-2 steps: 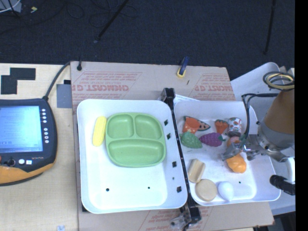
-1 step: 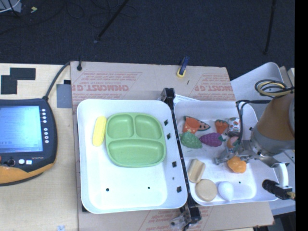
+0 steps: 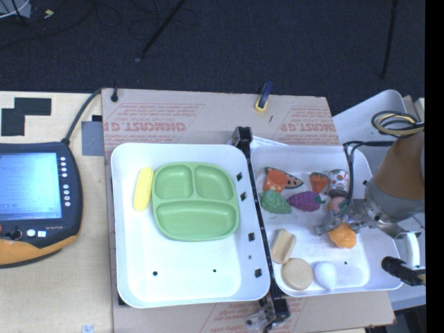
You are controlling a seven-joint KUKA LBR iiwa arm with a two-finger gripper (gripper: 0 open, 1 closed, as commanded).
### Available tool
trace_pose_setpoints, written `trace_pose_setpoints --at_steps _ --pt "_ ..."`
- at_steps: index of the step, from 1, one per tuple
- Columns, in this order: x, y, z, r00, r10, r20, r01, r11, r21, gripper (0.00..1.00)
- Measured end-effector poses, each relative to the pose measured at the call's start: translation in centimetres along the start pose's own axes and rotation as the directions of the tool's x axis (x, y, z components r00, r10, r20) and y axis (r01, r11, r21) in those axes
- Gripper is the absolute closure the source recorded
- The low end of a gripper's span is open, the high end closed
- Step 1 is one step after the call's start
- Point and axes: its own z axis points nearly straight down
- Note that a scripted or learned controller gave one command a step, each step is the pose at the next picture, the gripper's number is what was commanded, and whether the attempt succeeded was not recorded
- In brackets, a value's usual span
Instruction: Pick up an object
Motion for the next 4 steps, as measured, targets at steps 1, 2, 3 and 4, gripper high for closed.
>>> trace_pose_setpoints --at_steps 1,2,3,4 --pt "0.0 1.0 -4.9 1.000 -0.003 0.002 0.003 1.000 -0.004 1.00" --pt "-0.3 1.2 -9.1 1.000 -0.003 0.003 0.003 1.000 -0.005 1.00" --pt "-0.3 1.2 -13.2 1.000 -0.004 0.003 0.004 1.000 -0.004 1.00" --pt "3.6 3.8 -12.1 1.000 -0.004 0.002 0.004 1.000 -0.002 1.00"
